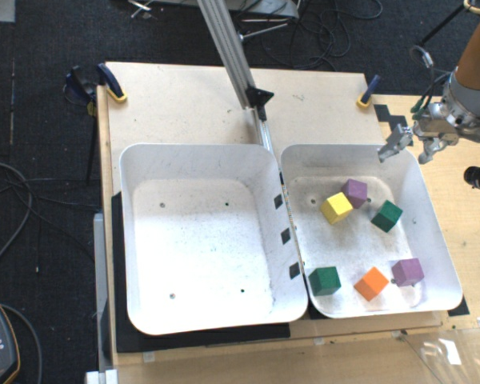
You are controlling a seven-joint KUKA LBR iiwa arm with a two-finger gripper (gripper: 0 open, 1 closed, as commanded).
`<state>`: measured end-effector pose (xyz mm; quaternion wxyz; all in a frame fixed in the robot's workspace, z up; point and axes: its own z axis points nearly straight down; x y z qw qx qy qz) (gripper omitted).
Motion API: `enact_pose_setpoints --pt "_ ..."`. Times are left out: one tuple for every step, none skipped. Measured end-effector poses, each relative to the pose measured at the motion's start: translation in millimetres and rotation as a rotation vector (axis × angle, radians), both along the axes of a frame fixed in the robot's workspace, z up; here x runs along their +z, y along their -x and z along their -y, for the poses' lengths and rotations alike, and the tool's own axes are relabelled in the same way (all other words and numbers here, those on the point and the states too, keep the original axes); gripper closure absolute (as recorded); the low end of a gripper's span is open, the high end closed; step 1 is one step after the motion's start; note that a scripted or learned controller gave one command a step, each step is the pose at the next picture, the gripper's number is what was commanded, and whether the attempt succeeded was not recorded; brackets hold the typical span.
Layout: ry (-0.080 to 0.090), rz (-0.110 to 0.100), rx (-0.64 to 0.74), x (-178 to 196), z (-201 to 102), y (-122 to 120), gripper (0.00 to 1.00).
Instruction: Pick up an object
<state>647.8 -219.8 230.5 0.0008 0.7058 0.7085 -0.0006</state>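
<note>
The right bin [416, 182] holds several small blocks. A yellow block [336, 207] touches a purple block [356, 190] near the bin's middle, with a dark green block [386, 215] just right of them. Along the front lie a green block [326, 280], an orange block [373, 283] and a second purple block [407, 272]. My gripper [410, 146] hangs above the bin's far right corner, well clear of the blocks. Its two fingers stand spread apart with nothing between them.
The left bin [144, 166] sits beside the right one. A slanted metal pole [228, 42] rises from the bench behind the bins. Clamps hold the board at the far left [112, 86] and far right [368, 93] corners.
</note>
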Motion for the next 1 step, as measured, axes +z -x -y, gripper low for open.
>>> enact_pose_setpoints --pt "-0.003 -0.004 0.001 -138.9 -26.2 -10.3 0.0"
